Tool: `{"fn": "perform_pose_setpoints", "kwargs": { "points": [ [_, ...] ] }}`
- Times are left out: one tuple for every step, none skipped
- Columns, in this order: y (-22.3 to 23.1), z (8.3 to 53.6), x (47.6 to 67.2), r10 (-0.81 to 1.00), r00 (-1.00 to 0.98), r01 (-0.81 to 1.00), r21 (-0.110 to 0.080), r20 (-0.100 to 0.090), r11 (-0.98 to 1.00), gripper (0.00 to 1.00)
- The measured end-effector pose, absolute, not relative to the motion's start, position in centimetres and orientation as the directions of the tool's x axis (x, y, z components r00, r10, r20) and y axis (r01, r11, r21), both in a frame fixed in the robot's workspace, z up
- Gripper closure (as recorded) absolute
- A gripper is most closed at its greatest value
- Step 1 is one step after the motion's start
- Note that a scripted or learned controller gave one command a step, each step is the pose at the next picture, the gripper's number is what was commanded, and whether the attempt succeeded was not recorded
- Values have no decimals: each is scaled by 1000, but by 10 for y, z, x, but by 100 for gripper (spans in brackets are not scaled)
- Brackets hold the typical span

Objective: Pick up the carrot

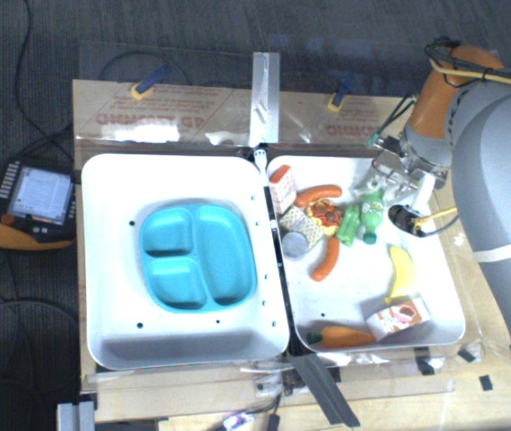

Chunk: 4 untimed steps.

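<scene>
Carrot [345,337] tight against bin's [444,326] near rim

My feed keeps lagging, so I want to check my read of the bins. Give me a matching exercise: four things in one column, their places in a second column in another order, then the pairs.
Things:
1. carrot
2. banana
3. blue divided tray
4. tool

Places:
A. in the left bin
B. at the front edge of the right bin, beside a small carton
C. over the back of the right bin, above the green items
D. toward the right side of the right bin, ahead of the carton

Pairs: 1-B, 2-D, 3-A, 4-C
</scene>
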<state>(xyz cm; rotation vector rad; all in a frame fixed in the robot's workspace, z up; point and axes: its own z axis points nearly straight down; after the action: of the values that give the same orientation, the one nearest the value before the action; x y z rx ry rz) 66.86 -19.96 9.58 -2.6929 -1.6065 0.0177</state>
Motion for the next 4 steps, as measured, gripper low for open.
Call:
{"fn": "perform_pose_setpoints", "kwargs": {
  "points": [
    [-193,89,670,932,362,932,5,-7,-362,100],
    [-184,147,668,758,652,758,-4,-6,-652,100],
    [-147,111,646,644,765,644,6,1,-765,100],
    [-115,167,624,265,964,265,-1,-9,-964,100]
  ]
}}
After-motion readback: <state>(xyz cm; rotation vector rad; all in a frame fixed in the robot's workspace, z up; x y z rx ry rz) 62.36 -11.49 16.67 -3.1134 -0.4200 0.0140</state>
